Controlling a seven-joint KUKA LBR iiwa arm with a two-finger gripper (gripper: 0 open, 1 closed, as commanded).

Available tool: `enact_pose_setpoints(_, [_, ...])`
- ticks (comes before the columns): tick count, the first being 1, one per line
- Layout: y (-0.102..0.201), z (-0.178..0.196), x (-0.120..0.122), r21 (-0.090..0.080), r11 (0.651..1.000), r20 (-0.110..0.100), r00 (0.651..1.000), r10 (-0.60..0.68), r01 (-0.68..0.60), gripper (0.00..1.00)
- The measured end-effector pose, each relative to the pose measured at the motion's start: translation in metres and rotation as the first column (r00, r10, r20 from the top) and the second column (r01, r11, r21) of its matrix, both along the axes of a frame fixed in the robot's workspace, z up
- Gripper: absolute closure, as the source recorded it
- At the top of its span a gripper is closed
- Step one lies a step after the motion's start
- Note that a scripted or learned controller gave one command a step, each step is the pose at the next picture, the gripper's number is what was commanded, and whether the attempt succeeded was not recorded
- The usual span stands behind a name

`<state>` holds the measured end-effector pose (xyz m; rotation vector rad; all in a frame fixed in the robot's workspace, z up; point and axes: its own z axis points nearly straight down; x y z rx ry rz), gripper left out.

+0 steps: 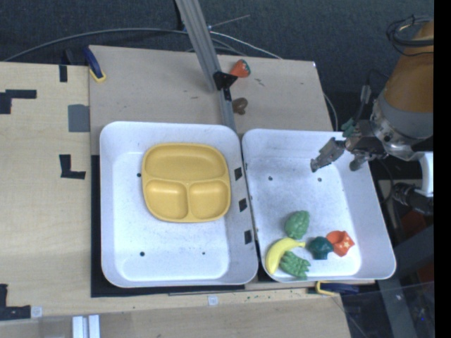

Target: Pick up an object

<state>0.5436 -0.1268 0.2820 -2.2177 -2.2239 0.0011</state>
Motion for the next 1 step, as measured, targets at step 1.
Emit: enact_pose_setpoints(1, [-0.0001, 0.0000, 0.0000, 0.000, 1.000, 0.000, 1.000, 0.000, 0.000, 0.00])
